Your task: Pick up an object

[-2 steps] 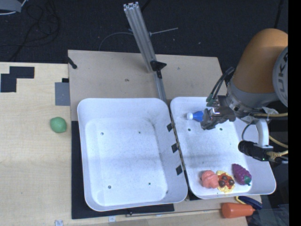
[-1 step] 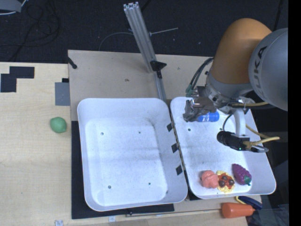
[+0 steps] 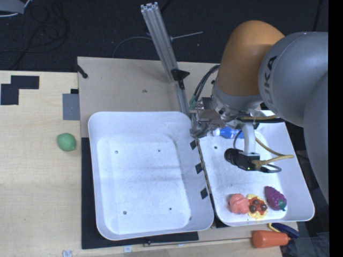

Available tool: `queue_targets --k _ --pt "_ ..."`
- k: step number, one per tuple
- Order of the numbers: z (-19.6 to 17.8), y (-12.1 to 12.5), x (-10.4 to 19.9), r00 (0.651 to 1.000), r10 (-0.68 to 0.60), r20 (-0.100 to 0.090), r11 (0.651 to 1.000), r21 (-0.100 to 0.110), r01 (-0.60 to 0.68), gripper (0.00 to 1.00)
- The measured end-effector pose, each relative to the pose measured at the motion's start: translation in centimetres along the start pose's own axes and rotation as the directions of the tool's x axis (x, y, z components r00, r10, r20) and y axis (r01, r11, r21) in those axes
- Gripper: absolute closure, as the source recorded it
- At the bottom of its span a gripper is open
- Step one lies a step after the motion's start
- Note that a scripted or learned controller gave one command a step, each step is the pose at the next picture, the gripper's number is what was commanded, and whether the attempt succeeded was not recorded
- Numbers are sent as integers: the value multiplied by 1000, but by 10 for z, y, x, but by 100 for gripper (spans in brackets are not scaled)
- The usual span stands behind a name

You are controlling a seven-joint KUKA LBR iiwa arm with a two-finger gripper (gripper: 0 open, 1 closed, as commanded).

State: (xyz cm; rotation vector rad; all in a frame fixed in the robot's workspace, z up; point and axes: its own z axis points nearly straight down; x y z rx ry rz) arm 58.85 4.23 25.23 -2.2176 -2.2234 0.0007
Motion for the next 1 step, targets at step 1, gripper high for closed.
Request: queue_targets --k 1 --pt "15 20 38 1000 1 0 1000 0 -1 100"
